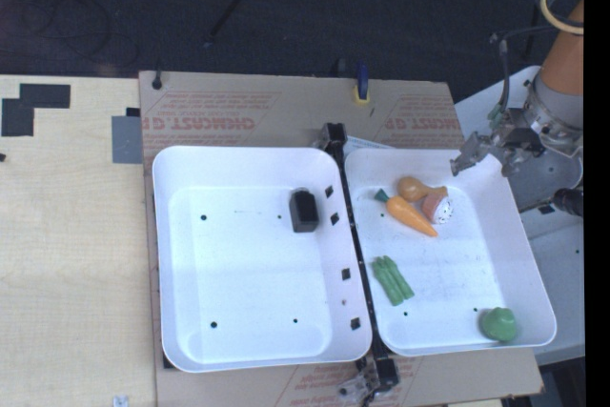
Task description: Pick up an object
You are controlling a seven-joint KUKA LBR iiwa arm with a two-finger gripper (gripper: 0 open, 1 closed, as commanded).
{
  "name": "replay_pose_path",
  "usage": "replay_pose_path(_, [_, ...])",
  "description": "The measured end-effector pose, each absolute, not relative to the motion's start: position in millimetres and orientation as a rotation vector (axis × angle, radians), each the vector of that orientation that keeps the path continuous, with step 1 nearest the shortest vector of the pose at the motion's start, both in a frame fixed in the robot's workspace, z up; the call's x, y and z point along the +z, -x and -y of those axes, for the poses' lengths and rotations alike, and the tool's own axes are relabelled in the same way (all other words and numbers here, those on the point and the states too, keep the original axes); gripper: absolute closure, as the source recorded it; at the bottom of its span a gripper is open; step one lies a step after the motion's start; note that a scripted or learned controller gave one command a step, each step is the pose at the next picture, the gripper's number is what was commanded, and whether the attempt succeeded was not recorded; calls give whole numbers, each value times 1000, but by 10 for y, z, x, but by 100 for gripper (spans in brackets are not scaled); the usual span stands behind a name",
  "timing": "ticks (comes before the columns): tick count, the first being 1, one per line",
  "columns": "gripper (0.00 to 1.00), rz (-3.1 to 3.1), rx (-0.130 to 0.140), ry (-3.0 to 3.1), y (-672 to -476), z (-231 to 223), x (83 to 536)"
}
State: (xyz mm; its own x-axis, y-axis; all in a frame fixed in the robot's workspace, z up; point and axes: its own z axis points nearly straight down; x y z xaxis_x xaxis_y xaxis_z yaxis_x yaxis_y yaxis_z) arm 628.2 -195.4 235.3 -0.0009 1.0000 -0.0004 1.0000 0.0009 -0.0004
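Orange carrot (412,216) lies diagonally, tip pointing lower-right.

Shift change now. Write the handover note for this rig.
Gripper: hangs over the right bin's far right corner, nothing seen in it.
Right bin: carrot, yellow piece and red-and-white piece bunched at the far side; green pod nearer the middle; green ball in the near right corner.
Left bin: black block.
Done: no pick yet.
Left: grasp and lift one thing.

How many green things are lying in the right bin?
2: green beans near the bin's left wall, and a round green ball-like thing in its near right corner. None looks hidden.
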Motion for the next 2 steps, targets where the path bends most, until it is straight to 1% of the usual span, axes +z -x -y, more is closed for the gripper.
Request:
replay_pose_path(1, [100,-2225,-1,-2218,-6285,1953,2452])
replay_pose_path(2, [100,-2216,12,-2209,-6458,1765,3795])
